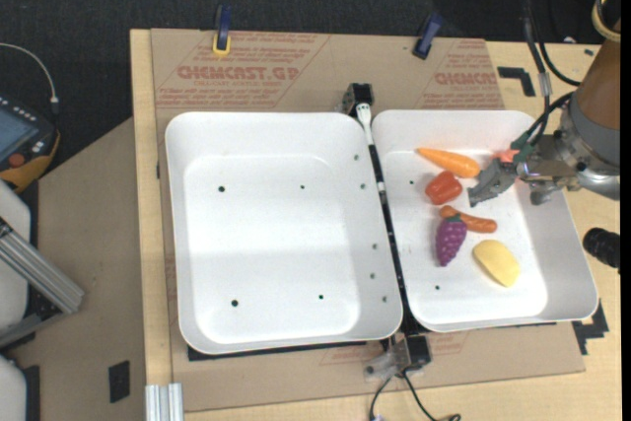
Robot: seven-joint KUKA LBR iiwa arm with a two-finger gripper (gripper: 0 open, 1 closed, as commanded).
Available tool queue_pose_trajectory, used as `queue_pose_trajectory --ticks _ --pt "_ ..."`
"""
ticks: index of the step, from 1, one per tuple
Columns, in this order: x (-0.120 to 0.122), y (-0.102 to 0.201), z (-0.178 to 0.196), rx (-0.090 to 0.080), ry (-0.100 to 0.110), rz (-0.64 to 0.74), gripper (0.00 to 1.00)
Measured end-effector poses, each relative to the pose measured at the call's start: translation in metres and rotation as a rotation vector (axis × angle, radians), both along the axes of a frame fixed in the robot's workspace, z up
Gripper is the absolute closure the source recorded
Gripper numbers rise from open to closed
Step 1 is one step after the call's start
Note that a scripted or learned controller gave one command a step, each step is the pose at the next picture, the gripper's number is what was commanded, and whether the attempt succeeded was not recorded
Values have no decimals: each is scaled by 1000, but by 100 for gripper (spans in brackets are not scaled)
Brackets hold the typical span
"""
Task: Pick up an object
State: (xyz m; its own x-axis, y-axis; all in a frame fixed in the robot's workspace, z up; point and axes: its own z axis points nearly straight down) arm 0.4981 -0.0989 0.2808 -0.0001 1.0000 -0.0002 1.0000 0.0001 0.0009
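Toys sit in the right bin (552, 301): a long carrot (446, 159), a red pepper (443, 187), purple grapes (450, 241) and a yellow lemon (496, 263). The gripper (490, 184) hangs at the pepper's 3 o'clock, jaws spread apart and holding nothing. A good grab means going straight down over one toy, then squeezing.

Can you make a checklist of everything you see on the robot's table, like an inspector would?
Surface: cardboard sheet under two white bins, left bin and right bin.
Job's things: in the right bin, a carrot, red pepper, small orange piece, purple grapes and yellow lemon.
Clutter: nothing seen.
Gripper: gripper open, above the right bin beside the carrot and pepper, holding nothing.
Cables: black cables near the arm.
Surroundings: dark floor, blue clamps.
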Motion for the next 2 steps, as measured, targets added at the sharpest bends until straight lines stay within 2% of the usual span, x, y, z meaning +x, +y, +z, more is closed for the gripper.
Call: queue_pose_trajectory --ticks 1,2 --pt "75 -5 -165 1 6 2 0" --pt "84 5 -199 2 6 1 0"
